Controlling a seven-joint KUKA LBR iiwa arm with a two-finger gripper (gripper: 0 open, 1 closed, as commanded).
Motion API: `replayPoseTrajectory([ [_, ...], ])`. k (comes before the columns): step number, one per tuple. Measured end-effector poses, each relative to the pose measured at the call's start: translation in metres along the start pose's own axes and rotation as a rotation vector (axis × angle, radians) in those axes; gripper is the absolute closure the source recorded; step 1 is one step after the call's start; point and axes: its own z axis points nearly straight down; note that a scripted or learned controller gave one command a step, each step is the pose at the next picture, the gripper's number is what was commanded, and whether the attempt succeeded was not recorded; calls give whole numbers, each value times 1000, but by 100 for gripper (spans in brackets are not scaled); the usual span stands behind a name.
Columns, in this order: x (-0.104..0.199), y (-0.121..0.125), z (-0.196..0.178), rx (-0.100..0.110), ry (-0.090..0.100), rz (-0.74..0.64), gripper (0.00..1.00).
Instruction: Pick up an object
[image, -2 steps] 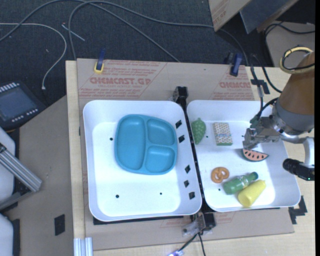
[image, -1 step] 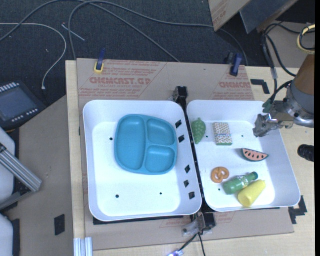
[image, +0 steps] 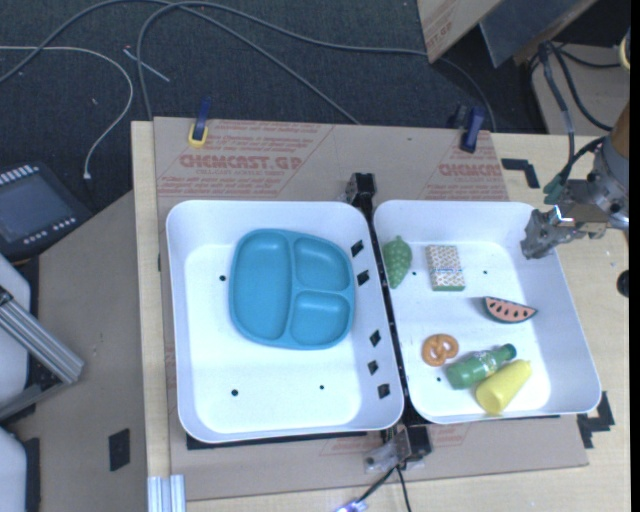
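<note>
Claw (image: 541, 238) over right bin's (image: 575, 345) far-right rim, opening indiscernible, watermelon slice (image: 510, 309) near.

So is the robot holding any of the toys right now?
No. The gripper hangs over the right bin's far right edge with nothing in it. The nearest toy, the watermelon slice, lies loose below it.

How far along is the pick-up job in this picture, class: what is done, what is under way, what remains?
Done: nothing looks picked; the watermelon slice, pretzel, green bottle and yellow piece all lie in the right bin. Under way: the gripper sits over that bin's upper right rim, above the toys. Left: descending onto one item, gripping and lifting it.
</note>
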Motion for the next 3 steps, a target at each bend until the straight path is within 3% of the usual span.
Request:
replayPoseTrajectory([
  [3, 153, 31, 22, 7, 3, -4, 100],
])
